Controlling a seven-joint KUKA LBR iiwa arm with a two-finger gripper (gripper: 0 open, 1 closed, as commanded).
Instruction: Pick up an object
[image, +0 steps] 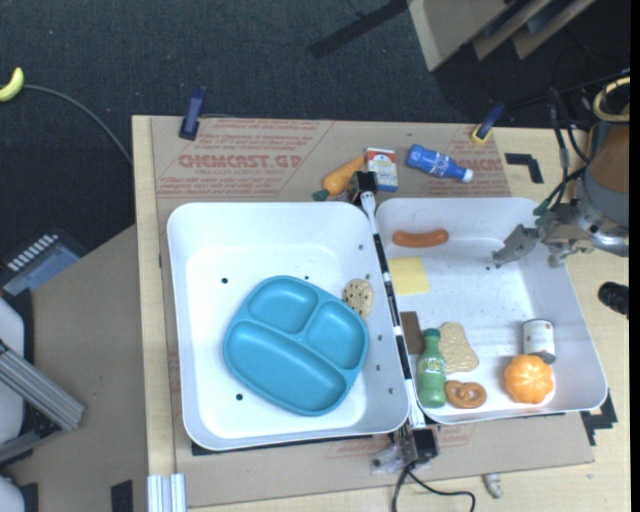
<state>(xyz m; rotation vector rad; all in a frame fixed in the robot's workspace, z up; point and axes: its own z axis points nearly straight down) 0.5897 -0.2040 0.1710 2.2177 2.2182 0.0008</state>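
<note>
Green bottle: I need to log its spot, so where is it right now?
The green bottle lies in the right bin, at its near-left corner, against the divider between the bins, with the pretzel just to its right.

In the right bin, lower right of frame, lay an orange (527, 379), a pretzel (466, 394), a green bottle (431, 367) and a sausage (421, 238).
</note>
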